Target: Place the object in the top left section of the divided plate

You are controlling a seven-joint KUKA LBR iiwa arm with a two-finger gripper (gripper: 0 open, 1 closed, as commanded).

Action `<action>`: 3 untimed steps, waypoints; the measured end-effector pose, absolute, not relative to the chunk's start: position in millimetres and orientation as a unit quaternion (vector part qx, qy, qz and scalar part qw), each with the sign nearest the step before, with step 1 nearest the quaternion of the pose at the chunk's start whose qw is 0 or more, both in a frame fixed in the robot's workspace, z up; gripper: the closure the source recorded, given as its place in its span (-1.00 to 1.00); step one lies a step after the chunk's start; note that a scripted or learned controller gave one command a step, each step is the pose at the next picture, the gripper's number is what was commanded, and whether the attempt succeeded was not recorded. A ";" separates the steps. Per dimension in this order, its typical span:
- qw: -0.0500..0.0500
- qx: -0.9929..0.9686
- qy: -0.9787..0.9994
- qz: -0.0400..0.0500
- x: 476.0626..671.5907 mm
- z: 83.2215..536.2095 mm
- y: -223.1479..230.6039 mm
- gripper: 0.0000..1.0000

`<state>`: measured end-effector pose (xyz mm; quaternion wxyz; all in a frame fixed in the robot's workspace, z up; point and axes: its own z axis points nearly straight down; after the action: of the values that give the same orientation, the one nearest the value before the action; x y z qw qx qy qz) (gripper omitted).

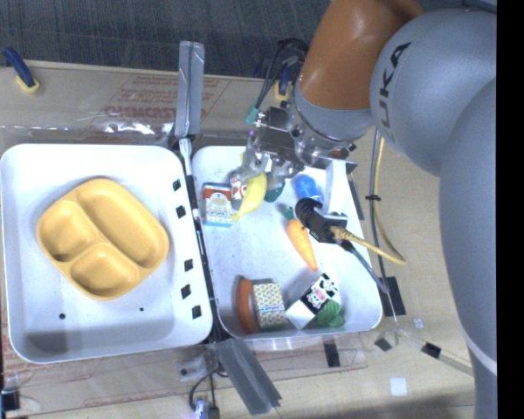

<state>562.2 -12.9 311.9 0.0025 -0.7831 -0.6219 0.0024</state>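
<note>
A yellow divided plate (103,234) lies in the left bin (26,321), with its three sections bare. My gripper (251,175) hangs over the upper left part of the right bin (244,334). It is shut on the top end of a yellow toy banana (252,195), which hangs tilted between its fingers. The banana's lower end sits just beside a small red and white carton (217,205).
The right bin also holds an orange carrot (302,243), a blue thing (306,185) under the wrist, a patterned block with a brown end (262,305), a black and white box (319,294) and a green thing (333,316). A grey divider (189,94) stands between the bins.
</note>
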 end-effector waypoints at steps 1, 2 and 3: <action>0.002 -0.754 -0.657 0.002 554.0 227.8 32.3 1.00; 0.001 -0.776 -0.630 0.001 536.9 269.4 41.6 1.00; 0.001 -0.759 -0.651 0.003 529.3 223.2 107.3 1.00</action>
<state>529.3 107.3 223.2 0.0014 -0.7589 -0.6512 0.0031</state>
